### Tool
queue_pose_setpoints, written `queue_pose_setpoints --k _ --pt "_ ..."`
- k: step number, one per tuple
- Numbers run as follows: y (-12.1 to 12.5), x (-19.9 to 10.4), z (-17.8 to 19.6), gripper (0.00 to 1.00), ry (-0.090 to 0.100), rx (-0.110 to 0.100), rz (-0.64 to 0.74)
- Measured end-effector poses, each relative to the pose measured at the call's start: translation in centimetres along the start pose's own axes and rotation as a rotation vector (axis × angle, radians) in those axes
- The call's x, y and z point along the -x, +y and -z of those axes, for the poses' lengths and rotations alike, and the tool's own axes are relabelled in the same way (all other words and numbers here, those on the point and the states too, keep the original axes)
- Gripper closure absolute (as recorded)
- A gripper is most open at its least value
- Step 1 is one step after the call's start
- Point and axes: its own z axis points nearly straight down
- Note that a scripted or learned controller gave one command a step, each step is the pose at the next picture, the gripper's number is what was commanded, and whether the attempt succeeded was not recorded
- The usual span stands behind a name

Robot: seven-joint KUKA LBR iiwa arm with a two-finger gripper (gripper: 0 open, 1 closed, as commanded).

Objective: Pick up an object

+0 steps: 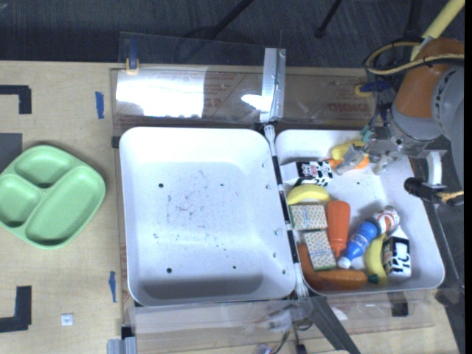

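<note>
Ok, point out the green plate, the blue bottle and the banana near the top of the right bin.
green plate (49,195): camera view, on the ridge between its compartments.
blue bottle (361,240): camera view, middle of its body.
banana (308,194): camera view, middle of its curved yellow side.

This is a robotics lab set up for testing, not a home or a shop. A pale wooden bench (66,286) bears black and blue tape markers and two shallow white bins, the left bin (140,150) and the right bin (435,271), with clear plastic panels (192,87) standing just behind them. Just right of the bins a grey and orange arm (428,102) trails yellow cables, and behind the bench dark tripod legs (243,9) cross grey carpet.
</note>
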Motion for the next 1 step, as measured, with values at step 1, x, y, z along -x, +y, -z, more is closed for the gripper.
queue_pose_setpoints --k 1 --pt "0.42 -1.77 3.88 0.0 -0.005 0.029 -0.069"
